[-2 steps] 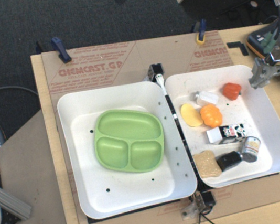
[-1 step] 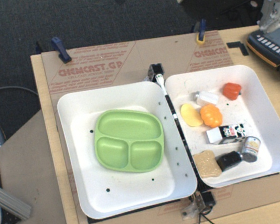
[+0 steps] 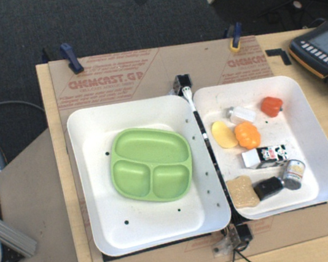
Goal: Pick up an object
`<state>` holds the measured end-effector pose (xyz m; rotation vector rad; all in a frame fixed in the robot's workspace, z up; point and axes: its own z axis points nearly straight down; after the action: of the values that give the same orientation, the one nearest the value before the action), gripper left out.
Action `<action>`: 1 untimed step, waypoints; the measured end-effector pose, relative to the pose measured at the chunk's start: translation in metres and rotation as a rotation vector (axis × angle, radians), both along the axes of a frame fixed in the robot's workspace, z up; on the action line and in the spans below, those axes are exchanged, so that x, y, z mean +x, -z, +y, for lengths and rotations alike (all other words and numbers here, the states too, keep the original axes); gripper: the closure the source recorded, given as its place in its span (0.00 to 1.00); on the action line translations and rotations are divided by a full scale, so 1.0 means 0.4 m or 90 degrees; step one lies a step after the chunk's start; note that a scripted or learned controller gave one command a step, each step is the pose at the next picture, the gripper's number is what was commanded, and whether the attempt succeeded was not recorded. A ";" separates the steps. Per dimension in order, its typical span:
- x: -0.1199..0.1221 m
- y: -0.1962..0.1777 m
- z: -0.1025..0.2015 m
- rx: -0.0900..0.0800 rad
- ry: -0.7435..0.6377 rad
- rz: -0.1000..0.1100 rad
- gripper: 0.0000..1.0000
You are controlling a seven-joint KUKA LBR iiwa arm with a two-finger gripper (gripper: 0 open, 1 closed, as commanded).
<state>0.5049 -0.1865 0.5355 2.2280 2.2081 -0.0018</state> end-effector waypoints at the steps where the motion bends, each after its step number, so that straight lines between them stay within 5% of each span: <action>1: 0.026 0.169 -0.099 0.003 -0.003 0.005 1.00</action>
<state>0.5154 -0.2260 0.4680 2.2280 2.2197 -0.0051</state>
